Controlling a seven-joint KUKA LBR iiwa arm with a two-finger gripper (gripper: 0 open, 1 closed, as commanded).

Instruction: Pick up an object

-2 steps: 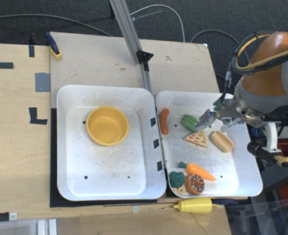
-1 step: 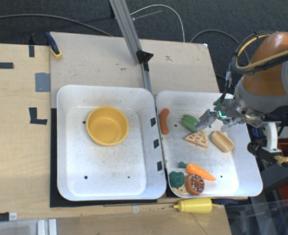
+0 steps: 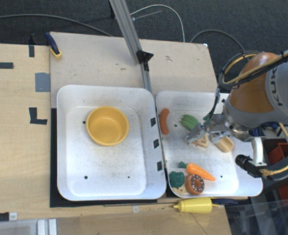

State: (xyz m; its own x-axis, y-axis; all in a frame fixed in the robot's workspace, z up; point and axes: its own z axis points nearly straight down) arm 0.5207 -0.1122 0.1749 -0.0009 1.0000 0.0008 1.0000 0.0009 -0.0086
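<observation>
My gripper (image 3: 199,135) is low in the middle of the right bin (image 3: 232,182), with the arm reaching in from the right. Right beneath it lies a small tan piece (image 3: 201,142); whether it is gripped I cannot tell. A green toy vegetable (image 3: 188,121) lies just up and left of the gripper. A tan cup-like piece (image 3: 225,144) sits to its right. An orange sausage (image 3: 163,121) lies by the bin's left wall. A carrot (image 3: 199,171), a chocolate donut (image 3: 195,184) and a dark green piece (image 3: 176,178) crowd the front left corner.
A yellow bowl (image 3: 108,126) stands in the left bin (image 3: 70,180). A yellow bottle (image 3: 195,205) lies on the bench just past the right bin's front rim. A grey pole (image 3: 127,26) slants down to the divide between the bins.
</observation>
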